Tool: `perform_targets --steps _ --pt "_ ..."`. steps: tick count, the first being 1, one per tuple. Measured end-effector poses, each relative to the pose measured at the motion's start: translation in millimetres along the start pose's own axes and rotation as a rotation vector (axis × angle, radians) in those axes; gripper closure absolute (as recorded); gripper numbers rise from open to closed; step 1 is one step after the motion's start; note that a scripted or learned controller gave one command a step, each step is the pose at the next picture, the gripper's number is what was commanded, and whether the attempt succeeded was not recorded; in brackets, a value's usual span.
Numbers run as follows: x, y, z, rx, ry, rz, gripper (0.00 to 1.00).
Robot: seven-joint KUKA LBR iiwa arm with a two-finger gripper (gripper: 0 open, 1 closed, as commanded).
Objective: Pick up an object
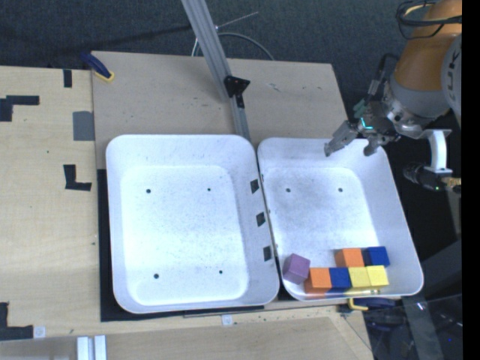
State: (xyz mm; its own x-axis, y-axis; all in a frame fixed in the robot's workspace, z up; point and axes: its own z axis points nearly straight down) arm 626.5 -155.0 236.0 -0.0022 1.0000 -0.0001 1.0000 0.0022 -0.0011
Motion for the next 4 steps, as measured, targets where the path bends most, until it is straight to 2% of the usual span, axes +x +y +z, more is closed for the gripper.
perform_targets --steps 1,2,3,4 --pt "14.9 5.4 30.7 0.003 0.0 0.0 0.0" --pt "29.8 -37.4 7.7 0.001 0.001 0.002 0.0" --pt "58.4 -40.9 69.6 0.006 0.001 -0.001 0.0" --pt "48.3 -12.6 116.5 0.003 -0.002 0.0 0.0"
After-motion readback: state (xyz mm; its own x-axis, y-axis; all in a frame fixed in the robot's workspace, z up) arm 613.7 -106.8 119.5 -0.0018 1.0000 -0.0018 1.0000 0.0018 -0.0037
